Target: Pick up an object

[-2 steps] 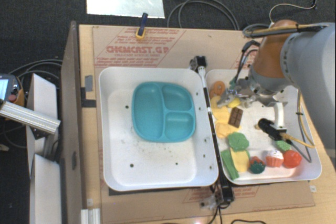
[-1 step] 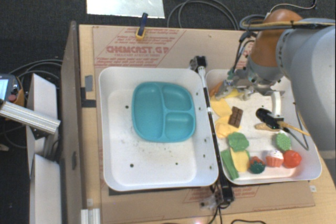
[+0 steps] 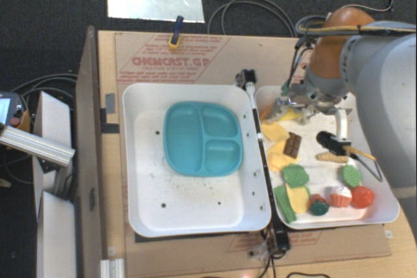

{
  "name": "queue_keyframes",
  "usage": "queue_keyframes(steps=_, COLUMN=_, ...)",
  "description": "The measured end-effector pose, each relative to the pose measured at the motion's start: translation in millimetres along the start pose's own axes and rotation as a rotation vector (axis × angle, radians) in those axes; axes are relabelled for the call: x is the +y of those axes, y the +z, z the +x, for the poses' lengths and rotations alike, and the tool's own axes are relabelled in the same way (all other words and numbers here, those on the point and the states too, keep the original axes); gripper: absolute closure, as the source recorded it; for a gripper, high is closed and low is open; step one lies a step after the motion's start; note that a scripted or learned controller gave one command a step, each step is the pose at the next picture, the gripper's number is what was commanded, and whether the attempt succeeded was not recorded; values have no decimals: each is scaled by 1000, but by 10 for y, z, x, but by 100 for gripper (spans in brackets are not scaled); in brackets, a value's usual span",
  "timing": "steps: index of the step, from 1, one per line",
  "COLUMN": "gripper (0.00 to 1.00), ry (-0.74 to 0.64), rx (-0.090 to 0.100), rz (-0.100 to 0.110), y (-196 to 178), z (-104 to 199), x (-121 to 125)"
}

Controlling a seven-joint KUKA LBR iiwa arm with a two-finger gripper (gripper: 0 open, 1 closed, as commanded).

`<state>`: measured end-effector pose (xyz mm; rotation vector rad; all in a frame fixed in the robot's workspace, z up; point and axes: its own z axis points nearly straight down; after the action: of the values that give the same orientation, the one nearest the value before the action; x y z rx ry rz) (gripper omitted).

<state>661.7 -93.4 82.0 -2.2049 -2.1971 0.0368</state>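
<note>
Toy food pieces [image 3: 298,200]: spread over floor of right bin [image 3: 322,178]. Reference landmark: brown bar [image 3: 292,145], lying flat near view-left wall of that bin.

Just up and left of brown bar: yellow wedge [image 3: 273,132]. Just down and left of brown bar: yellow slab [image 3: 279,161]. Directly below brown bar: green leaf [image 3: 295,175]. Further below brown bar, at near wall: green pod [image 3: 283,200]. Right of brown bar: tan biscuit [image 3: 331,157], then green ridged piece [image 3: 352,175]. Well down and right of brown bar: dark green piece [image 3: 318,207], pink-and-white cupcake [image 3: 339,196], red tomato [image 3: 362,196].

Gripper [image 3: 294,106]: above brown bar in view, near far wall, close over another yellow piece [image 3: 281,116]. Jaw state: cannot tell from this angle.

Well left of brown bar, in left bin [image 3: 146,172]: teal divided plate [image 3: 202,139]
</note>
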Motion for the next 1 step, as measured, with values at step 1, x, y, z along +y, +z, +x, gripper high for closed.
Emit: queue_keyframes(steps=1, gripper=100, ry=-3, rx=-1, rz=0, y=-106, z=-3, x=-5)
